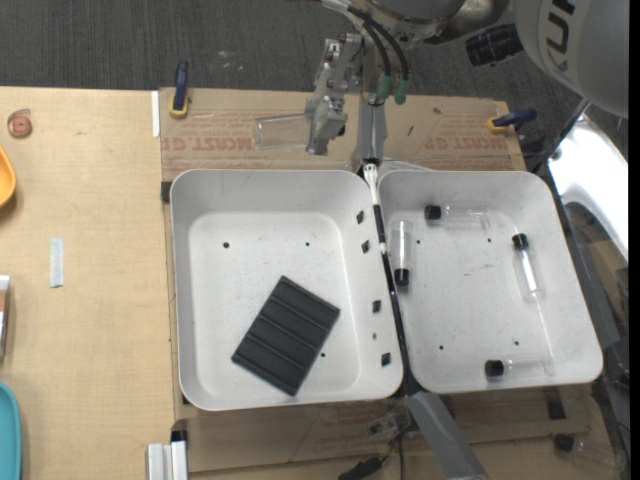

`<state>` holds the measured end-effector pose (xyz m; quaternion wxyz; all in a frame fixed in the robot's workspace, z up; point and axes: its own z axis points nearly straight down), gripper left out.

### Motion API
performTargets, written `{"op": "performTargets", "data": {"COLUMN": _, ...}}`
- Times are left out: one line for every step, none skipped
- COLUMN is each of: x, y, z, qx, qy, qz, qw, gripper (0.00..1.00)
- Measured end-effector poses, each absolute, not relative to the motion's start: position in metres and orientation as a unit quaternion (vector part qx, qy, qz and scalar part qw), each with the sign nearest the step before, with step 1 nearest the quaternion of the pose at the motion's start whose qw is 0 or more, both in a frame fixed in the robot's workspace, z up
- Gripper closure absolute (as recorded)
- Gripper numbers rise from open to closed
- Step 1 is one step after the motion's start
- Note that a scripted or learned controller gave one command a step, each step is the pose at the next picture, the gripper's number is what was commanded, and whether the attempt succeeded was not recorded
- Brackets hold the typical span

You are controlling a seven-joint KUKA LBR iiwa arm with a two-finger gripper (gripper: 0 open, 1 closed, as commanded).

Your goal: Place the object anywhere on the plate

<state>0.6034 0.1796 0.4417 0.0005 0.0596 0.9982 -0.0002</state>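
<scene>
Black ribbed rectangular plate (287, 334) lies tilted in smooth white left bin (200, 218).

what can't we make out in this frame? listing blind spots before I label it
- Gripper, camera view: seems to hold a clear tube, but the blur hides the contact.
- Four clear tubes in the right bin, e.g.: transparent bodies fade into the white floor; mainly black caps read.
- Arm: cut off by top and right edges.
- Orange object and teal object: cropped by left edge, unidentifiable.
</scene>
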Motion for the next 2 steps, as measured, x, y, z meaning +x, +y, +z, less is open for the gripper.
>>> {"op": "performTargets", "data": {"x": 0.638, "y": 0.218, "z": 0.424, "qx": -0.185, "qy": 0.983, "qz": 0.0008, "qw": 0.001, "gripper": 1.00}}
{"op": "performTargets", "data": {"x": 0.660, "y": 0.227, "z": 0.415, "qx": -0.341, "qy": 0.940, "qz": 0.0011, "qw": 0.002, "gripper": 1.00}}
